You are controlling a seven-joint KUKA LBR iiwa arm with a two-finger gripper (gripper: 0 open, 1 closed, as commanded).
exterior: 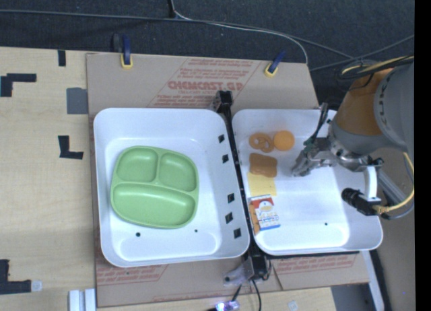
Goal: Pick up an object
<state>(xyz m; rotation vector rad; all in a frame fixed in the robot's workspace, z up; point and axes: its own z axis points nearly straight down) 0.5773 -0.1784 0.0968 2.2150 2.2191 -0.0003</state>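
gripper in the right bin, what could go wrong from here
The gripper sits right of the food, above bare bin floor, so closing here may catch nothing. The bread slice, cheese slice and small carton lie flat and crowded against the bin wall, so fingers could slide over them.

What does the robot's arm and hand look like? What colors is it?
The arm is fat, round and grey, with an orange band above the wrist. Its hand is small, dark grey metal. A yellowish cable loops beside it.
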